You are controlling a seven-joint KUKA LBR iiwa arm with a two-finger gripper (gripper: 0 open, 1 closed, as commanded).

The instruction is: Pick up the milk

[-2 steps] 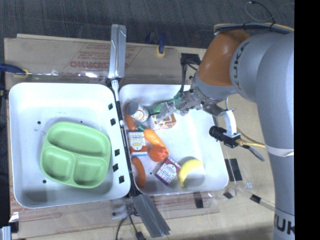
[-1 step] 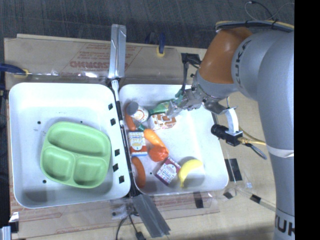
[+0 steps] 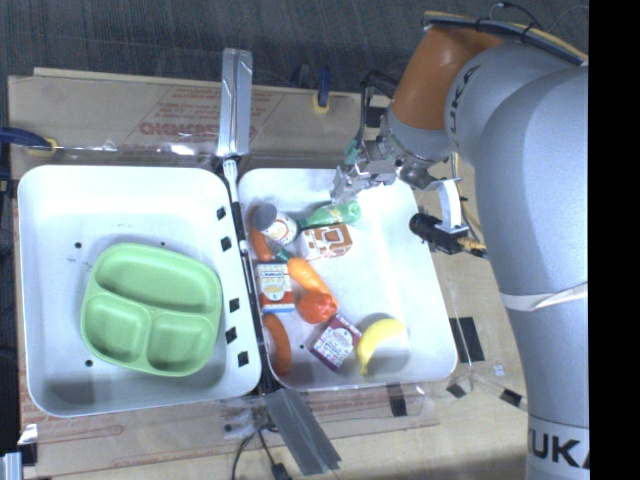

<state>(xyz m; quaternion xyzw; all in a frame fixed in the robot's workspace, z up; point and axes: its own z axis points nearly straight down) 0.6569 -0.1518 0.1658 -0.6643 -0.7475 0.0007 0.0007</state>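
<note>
The gripper (image 3: 352, 180) hangs over the far edge of the right bin (image 3: 425, 298), above a cluster of toy food. Whether it is open or closed cannot be told from the camera view: the metal parts blur together against the white bin wall.

The milk is judged to be the small carton with a brown-and-white label (image 3: 329, 240), lying tilted just beside a green item (image 3: 335, 214) and a round can (image 3: 279, 230). It sits near the far middle of the right bin, slightly in front of and below the gripper. This identification is uncertain; a second small carton (image 3: 275, 286) lies against the divider, and a purple packet (image 3: 335, 343) lies near the banana (image 3: 376, 338).

Procedure for the step in hand:
1. Centre the gripper over the carton body, not over the green item that touches it on the far side.
2. Align the closing axis across the carton's narrower faces. The carton lies at a slant, so wrist rotation is likely required.
3. Descend vertically. Keep clear of the orange carrot-like piece (image 3: 308, 274) just in front of the carton.
4. Close on the flat sides and lift straight up.

Risk: the neighbours are tightly packed, so an off-centre descent may push the carton away or trap the green item instead. The left bin holds a green divided plate (image 3: 150, 308), well apart from the work area.
</note>
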